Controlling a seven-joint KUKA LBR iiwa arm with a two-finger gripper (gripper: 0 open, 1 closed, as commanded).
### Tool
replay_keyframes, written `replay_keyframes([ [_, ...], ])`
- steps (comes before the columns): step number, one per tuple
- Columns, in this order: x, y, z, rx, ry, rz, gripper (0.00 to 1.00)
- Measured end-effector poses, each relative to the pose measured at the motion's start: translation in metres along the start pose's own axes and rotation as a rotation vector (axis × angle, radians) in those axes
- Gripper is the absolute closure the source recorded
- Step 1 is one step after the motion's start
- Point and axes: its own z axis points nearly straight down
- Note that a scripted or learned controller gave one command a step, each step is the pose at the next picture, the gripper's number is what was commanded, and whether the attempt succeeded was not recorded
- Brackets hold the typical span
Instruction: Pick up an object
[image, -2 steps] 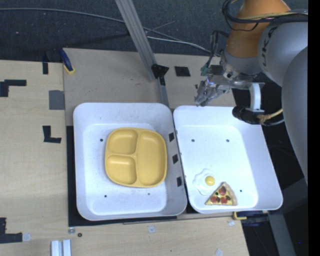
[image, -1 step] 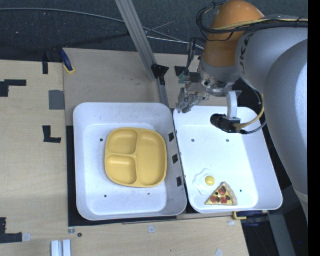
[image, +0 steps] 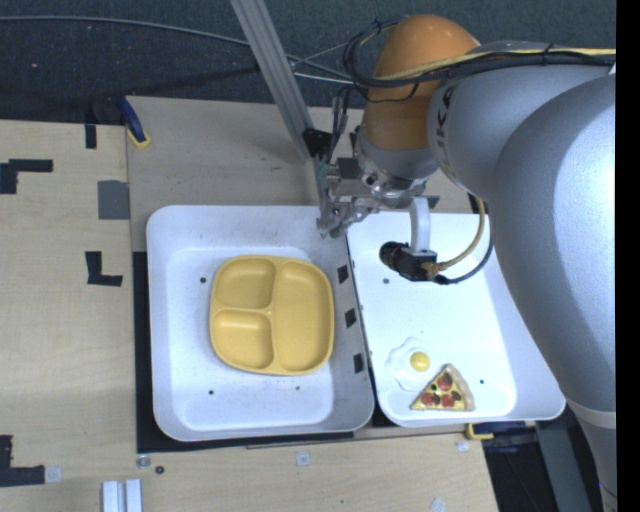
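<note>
Pincer (image: 333, 222) poised over the back rim where the two white bins meet, fingers too small and blurred to tell open from closed. In the left bin (image: 175, 300), a yellow divided tray (image: 271, 315) lying flat. In the right bin (image: 480, 320), near its front edge, a fried egg (image: 411, 363) touching a pizza slice (image: 443, 390).
</note>
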Motion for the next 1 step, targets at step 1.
replay_keyframes([
  [1,0.0491,-0.0126,0.0082,0.0,0.0,0.0,1.0],
])
